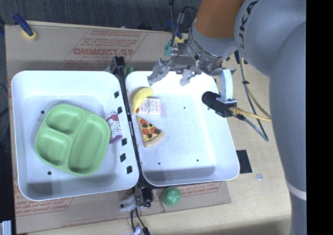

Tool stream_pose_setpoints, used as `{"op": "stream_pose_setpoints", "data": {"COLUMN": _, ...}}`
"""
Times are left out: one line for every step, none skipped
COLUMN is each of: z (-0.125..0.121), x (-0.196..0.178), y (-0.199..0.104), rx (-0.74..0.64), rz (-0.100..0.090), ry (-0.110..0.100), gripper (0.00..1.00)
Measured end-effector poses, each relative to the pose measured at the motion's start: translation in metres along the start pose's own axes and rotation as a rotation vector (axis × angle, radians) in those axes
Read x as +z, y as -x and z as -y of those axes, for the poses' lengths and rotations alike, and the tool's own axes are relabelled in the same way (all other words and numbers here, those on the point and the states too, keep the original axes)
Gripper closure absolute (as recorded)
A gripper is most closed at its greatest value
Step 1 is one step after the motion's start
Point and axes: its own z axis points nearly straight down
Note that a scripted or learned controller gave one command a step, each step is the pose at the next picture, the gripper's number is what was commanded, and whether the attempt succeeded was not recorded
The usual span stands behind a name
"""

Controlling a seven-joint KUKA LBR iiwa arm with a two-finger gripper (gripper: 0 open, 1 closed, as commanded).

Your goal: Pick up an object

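Note:
My gripper (170, 75) hangs over the far left part of the right bin (208, 140), fingers spread apart and open with nothing between them. Just below and left of it lie a yellow banana (139, 96), a small white packet with red print (151, 106) and a toy pizza slice (149, 131), all near the right bin's left wall. The left bin (31, 93) holds a green divided plate (72, 138) and a small maroon and white packet (115, 126) by its right wall.
A green ball (170, 196) rests on the cardboard in front of the bins. A black divider with clips (126, 119) runs between the bins. The arm's black fitting and yellow cable (229, 108) hang over the right bin's right side. A blue clamp (25, 26) sits far left.

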Motion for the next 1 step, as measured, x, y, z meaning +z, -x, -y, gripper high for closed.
{"op": "stream_pose_setpoints", "data": {"z": -0.0203, "x": 0.0042, "y": 0.0115, "rx": 0.001, "rz": 0.001, "ry": 0.005, "gripper": 0.00}}
